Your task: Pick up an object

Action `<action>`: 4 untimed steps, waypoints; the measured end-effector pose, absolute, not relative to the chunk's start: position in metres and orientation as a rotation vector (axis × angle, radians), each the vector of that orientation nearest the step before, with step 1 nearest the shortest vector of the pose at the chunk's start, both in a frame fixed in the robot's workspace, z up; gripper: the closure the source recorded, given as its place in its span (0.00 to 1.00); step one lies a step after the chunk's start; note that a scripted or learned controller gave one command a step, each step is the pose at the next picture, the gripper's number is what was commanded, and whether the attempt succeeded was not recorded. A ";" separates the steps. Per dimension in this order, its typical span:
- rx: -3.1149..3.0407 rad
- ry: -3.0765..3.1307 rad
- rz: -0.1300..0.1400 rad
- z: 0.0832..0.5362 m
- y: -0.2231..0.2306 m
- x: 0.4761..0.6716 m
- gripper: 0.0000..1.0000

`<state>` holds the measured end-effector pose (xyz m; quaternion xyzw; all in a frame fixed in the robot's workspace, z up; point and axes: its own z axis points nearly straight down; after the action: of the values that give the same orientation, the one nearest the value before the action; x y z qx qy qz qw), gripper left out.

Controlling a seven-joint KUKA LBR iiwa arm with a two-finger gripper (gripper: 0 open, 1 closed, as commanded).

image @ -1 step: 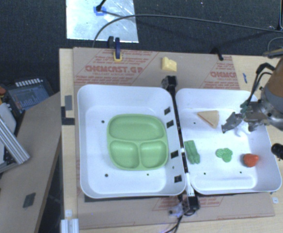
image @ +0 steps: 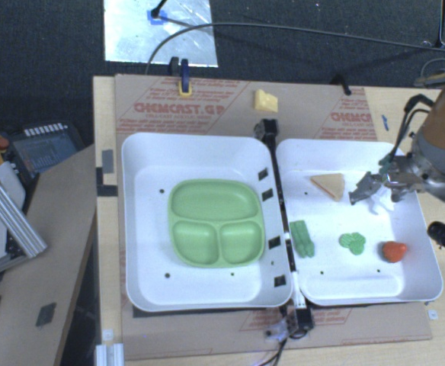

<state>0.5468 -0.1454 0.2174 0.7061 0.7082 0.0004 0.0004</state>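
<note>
Fingers of the gripper (image: pixel 365 191) stand slightly apart and hold nothing, just beside the tan wedge of toy bread (image: pixel 329 184) in the right bin (image: pixel 413 284), which seems light, stiff and thin, so it is probably best pinched across its flat sides.

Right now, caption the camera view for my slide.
Gripper hovers beside tan wedge in right bin; green tray in left.
</note>
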 end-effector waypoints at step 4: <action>2.217 2.221 0.003 0.096 -0.143 0.545 1.00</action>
<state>0.5448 -0.1428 0.0955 0.7065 0.7077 0.0008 0.0015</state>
